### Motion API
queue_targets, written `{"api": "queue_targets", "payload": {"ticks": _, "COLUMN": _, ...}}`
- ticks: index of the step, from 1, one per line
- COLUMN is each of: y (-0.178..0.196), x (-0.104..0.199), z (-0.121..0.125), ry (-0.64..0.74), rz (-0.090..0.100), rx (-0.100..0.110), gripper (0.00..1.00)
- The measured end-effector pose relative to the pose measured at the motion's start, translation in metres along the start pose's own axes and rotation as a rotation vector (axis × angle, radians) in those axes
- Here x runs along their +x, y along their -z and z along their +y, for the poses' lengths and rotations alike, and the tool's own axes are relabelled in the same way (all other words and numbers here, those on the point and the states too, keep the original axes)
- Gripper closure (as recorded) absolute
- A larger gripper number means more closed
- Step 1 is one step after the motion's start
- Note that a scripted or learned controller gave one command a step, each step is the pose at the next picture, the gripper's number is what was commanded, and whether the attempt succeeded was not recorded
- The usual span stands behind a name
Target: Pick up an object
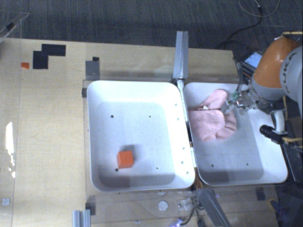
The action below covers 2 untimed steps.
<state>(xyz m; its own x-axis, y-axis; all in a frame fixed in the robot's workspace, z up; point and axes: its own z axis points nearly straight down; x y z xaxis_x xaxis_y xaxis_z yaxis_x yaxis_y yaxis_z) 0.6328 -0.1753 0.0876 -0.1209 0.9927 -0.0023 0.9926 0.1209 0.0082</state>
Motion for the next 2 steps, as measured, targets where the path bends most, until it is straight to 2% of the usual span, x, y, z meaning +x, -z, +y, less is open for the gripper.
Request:
{"api": "queue_targets", "payload": {"ticks": 1, "y": 0.000, "x": 0.000, "z": 0.000, "ry": 0.000, "rz": 0.000, "rx": 0.000, "gripper": 0.00}}
{"api": "queue_targets", "payload": {"ticks": 2, "y": 0.002, "x": 0.040, "z": -0.025, "ry": 0.191, "rz": 0.000, "rx": -0.004, "gripper": 0.00}}
